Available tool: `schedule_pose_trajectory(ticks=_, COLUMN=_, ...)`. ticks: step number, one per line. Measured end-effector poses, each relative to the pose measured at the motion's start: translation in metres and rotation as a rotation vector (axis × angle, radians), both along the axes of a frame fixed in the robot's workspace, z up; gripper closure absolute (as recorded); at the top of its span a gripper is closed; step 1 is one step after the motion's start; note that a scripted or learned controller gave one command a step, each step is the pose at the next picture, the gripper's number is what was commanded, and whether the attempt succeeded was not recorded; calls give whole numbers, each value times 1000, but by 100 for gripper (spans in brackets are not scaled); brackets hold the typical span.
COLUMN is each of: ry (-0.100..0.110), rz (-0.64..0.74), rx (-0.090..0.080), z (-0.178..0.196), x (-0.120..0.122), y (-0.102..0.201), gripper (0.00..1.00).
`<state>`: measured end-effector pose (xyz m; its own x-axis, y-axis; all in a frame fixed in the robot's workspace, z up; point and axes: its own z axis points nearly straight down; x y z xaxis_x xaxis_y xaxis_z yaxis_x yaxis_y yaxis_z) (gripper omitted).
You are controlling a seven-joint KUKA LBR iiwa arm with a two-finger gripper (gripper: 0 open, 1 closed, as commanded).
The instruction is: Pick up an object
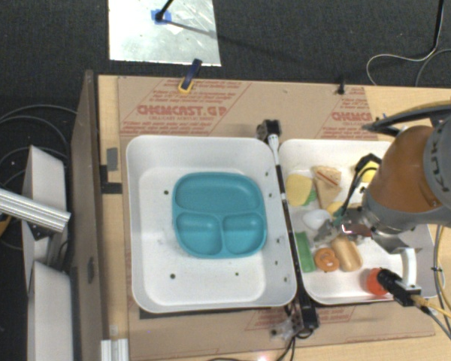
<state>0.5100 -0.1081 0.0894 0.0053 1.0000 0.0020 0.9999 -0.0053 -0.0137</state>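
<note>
The right bin [421,295] holds several toy foods. A yellow-green piece [300,189] and a tan wedge [328,180] lie at its far left, with a white piece [314,219] just below them. A green strip [304,251] lies along the left wall, beside an orange round piece [327,259] and a tan bun [348,255]. A red piece [375,281] sits near the front edge and a yellow piece [367,173] at the back. My gripper [337,229] hangs low over the bin's middle, just above the bun and the orange piece and right of the white piece.
The left bin [154,277] holds a teal divided plate [219,213]. The arm's orange band [407,173] and grey body cover the right bin's right half. A black divider [283,201] runs between the bins. Cables [406,59] lie beyond the bench.
</note>
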Motion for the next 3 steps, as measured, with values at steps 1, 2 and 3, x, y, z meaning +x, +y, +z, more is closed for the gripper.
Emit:
schedule_pose_trajectory(ticks=1, ry=-20, rz=9, rx=-5, z=-5, x=65, y=-27, gripper=0)
schedule_pose_trajectory(ticks=2, ry=-21, rz=7, rx=-6, z=-4, x=121, y=-85, gripper=0)
schedule_pose_trajectory(ticks=3, ry=-5, rz=9, rx=0, z=-6, x=140, y=-47, gripper=0)
